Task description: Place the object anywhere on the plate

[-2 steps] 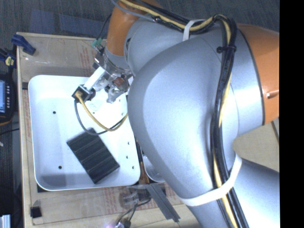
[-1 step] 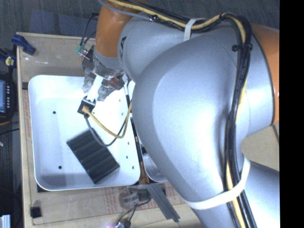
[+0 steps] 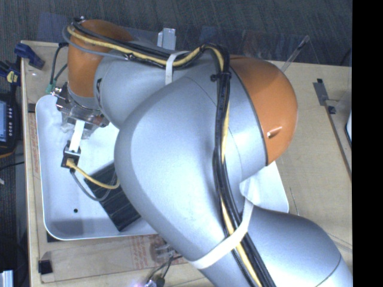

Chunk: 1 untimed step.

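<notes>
Gripper (image 3: 79,123) hung over a far corner of the white bin (image 3: 52,187), apart from the black ribbed slab (image 3: 119,203), so we judged nothing grabbed. Claw state: we couldn't tell.

The shallow white plastic bin (image 3: 45,160) is plain white, greyed by shadow along its near wall, with one small dark dot (image 3: 76,210) on its floor. In the bin, a flat black rectangular slab (image 3: 122,211) looks matte and faintly lined. Over the bin, the big smooth robot arm (image 3: 179,178) is light grey with two glossy orange bands, and yellow and black cables (image 3: 149,55) run along it under white ties (image 3: 169,70). The wooden bench (image 3: 311,118) around the bin is pale tan. Beyond the bin's far side, the carpet (image 3: 209,5) is dark blue-grey and finely flecked. A blue clamp (image 3: 27,52) sits off the bin's far left corner.
</notes>
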Each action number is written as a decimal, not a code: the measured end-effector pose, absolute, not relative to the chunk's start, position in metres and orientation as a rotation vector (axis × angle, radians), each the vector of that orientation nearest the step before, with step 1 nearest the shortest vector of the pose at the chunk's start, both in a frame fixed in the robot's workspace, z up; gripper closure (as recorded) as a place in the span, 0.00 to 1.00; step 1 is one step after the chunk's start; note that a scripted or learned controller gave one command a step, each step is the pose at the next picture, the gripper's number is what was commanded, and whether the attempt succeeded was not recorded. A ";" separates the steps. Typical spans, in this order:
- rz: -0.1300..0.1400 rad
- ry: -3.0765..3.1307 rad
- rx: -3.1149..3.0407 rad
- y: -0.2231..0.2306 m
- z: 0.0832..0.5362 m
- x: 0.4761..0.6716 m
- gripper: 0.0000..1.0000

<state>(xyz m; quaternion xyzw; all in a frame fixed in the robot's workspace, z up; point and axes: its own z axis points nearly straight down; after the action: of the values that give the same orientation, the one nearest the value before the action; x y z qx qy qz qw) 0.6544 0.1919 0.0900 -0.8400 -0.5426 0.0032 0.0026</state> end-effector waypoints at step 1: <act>0.007 -2.083 -2.347 0.149 0.182 0.617 1.00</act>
<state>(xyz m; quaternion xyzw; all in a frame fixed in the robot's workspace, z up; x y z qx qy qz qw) 0.6171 0.1490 0.1821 -0.7479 -0.6638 0.0023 0.0016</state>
